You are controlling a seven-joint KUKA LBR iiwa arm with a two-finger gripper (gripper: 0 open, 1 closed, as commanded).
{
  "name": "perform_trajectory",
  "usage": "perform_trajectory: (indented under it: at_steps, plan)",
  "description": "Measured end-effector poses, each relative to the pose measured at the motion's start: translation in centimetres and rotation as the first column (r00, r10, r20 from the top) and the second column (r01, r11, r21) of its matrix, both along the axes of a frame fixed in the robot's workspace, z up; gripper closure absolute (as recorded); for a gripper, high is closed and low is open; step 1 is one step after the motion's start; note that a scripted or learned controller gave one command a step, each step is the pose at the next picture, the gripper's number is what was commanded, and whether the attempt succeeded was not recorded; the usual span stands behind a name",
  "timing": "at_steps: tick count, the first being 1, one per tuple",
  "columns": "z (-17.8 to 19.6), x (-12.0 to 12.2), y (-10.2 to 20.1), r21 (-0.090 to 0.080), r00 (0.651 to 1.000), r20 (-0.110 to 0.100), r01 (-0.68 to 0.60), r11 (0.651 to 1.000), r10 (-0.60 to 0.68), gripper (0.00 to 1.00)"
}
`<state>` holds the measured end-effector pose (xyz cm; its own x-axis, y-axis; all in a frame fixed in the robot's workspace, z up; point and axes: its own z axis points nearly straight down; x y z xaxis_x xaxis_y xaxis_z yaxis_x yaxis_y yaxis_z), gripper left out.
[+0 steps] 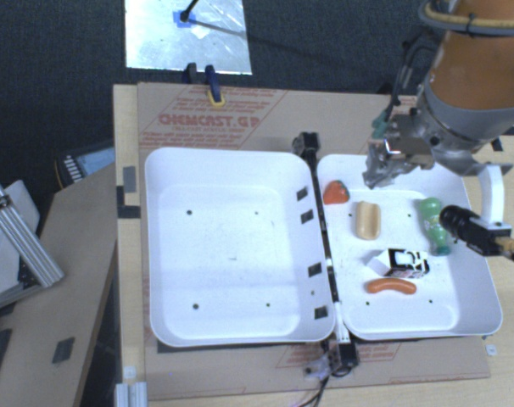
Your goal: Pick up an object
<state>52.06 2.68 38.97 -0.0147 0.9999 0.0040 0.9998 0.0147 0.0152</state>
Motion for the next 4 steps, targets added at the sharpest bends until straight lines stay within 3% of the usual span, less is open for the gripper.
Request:
perform_trajectory:
  at_steps: [1,2,3,4]
  plan:
    - [0.9,-1.2,7.5,-0.001,1.0,-0.011,0.002,1.0,-0.002,1.0]
    - [-3.8,-3.5,-1.9,-0.006,1.0,-0.017,0.022,1.0,-0.022,1.0]
    - [1.2,2.8,3.3,-0.003,1.0,-0.004,0.006,1.0,-0.006,1.0]
    - [-4.1,-2.9,0.1,-0.005,1.0,-0.02,0.017,1.0,-0.017,1.0]
